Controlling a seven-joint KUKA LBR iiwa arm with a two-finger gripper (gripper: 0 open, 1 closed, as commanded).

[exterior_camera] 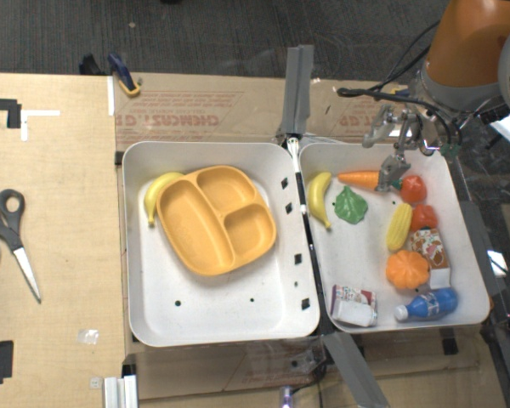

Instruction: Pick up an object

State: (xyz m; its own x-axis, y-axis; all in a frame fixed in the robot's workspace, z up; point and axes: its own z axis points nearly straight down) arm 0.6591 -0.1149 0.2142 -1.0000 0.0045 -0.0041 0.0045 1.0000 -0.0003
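Grey metal pincer (393, 175) hangs over the right bin (467, 228), touching a carrot (358, 178) beside a tomato (413, 188). Whether it is open or closed cannot be told

I see two bins (212, 325) of smooth white plastic with a slight sheen. The divided plate (217, 219) looks like matt orange plastic. The toy carrot (359, 178) and corn (399, 226) read as glossy plastic. The table (51, 253) is pale, smooth wood. Behind lies dull brown cardboard (195, 113). The scissors (15, 236) show bright metal blades.
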